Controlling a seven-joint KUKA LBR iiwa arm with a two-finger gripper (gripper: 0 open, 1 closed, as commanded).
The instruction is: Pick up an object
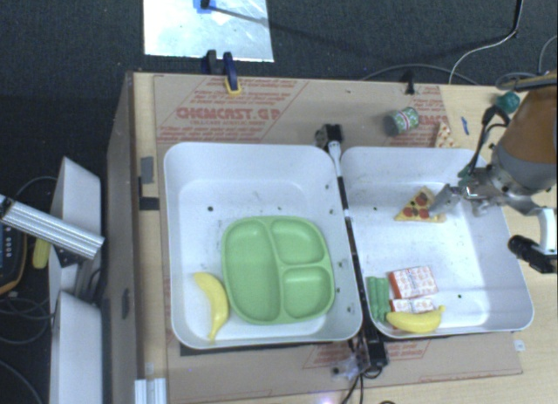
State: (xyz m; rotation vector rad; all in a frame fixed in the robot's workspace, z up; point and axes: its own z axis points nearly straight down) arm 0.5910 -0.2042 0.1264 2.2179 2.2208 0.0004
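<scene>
Nearest, along the front wall of the right bin: a yellow banana, a red-and-white box, a green block. In the left bin, a green divided plate with a second banana at its front left corner. Farther back, mid right bin: a toy pizza slice, likely the target, with the hand at its right edge. Open or clenched: cannot tell. Best approached squarely over the slice, low and centred, before closing. Farthest, on the counter behind the bins, a small can.
</scene>
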